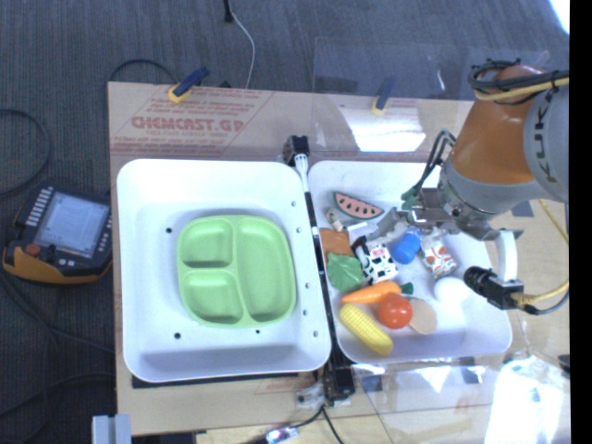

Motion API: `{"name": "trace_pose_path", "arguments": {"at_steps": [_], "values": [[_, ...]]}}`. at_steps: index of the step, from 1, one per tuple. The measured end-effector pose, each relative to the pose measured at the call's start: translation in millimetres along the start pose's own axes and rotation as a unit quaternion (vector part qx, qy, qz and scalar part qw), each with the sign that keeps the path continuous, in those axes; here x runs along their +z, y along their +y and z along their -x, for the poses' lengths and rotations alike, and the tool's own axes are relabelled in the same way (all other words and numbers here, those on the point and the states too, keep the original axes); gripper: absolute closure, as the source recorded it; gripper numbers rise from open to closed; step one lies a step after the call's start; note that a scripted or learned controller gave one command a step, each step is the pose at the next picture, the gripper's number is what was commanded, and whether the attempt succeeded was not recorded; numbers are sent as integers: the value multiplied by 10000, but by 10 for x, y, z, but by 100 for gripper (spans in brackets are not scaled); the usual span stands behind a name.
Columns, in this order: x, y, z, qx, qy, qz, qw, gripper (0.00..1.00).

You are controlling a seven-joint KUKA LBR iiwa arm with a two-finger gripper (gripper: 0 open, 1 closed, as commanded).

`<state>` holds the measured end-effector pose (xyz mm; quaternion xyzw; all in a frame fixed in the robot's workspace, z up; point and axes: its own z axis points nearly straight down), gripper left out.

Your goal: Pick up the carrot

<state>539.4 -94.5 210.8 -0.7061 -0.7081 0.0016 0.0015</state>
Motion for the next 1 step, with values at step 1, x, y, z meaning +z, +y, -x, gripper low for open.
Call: {"name": "trace_pose_path", "arguments": {"at_steps": [1], "values": [[294, -575, -380, -648, 4, -23, 9979, 0]]}}
